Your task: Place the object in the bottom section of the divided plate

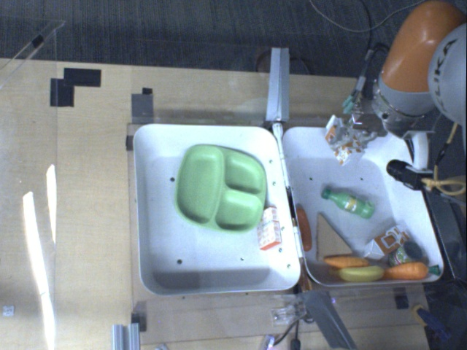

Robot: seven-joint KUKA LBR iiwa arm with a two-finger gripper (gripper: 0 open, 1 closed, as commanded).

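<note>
The green divided plate [219,187] lies in the left bin [157,268], with one long section on its left and two smaller ones on its right. My gripper [349,135] hangs over the far left corner of the right bin [416,195]. It is shut on a crumpled white and orange packet [341,143], which dangles between the fingers, well to the right of the plate.
A small red and white bottle [269,230] lies beside the plate's near right edge. The right bin holds a red sausage [303,227], a green bottle [349,203], a carton [394,242], two carrots [406,270] and a yellow fruit [361,273].
</note>
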